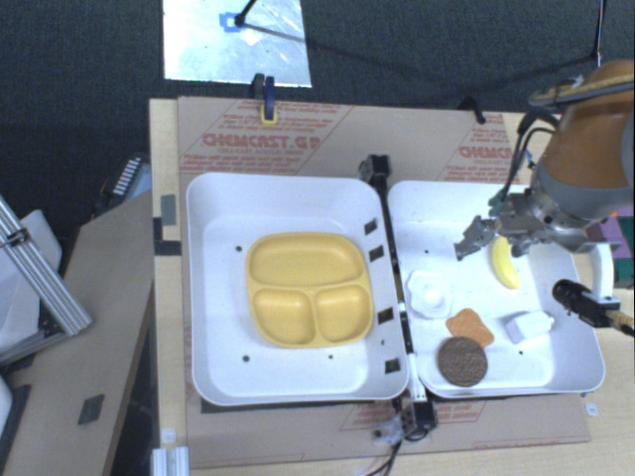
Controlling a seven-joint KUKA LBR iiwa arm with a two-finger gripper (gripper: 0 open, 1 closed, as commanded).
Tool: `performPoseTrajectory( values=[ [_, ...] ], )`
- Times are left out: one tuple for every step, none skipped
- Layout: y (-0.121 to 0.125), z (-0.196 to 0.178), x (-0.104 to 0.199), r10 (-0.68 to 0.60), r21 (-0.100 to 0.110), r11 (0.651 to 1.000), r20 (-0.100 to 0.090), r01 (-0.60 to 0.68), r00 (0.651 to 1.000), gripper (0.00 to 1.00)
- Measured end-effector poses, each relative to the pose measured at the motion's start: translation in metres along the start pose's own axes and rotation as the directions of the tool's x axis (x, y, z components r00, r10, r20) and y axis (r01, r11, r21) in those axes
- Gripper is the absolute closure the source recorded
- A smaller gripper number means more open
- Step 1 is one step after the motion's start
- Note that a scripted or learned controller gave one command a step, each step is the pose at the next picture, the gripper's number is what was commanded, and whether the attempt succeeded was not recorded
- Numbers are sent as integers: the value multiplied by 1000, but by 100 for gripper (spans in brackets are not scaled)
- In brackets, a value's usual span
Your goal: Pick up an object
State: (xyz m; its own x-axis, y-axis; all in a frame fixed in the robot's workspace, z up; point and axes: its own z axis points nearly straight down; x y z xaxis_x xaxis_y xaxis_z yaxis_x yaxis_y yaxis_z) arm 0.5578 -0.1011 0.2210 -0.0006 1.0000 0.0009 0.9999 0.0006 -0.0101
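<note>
My gripper hangs over the upper right part of the right bin, its two grey fingers spread apart. A small yellow banana lies on the bin floor right under them, its upper end between the fingertips; I see no grip on it. Further down the same bin lie a white round piece, an orange piece, a brown round disc and a white block.
The left bin holds a yellow three-compartment plate. A black divider rail runs between the bins. A black part juts in at the right bin's right rim. The grey and orange arm stands above that bin.
</note>
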Motion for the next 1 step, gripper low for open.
performPoseTrajectory(
  values=[
    [2,-6,0,-2,-11,1000,1,2,1000,0]
  ],
)
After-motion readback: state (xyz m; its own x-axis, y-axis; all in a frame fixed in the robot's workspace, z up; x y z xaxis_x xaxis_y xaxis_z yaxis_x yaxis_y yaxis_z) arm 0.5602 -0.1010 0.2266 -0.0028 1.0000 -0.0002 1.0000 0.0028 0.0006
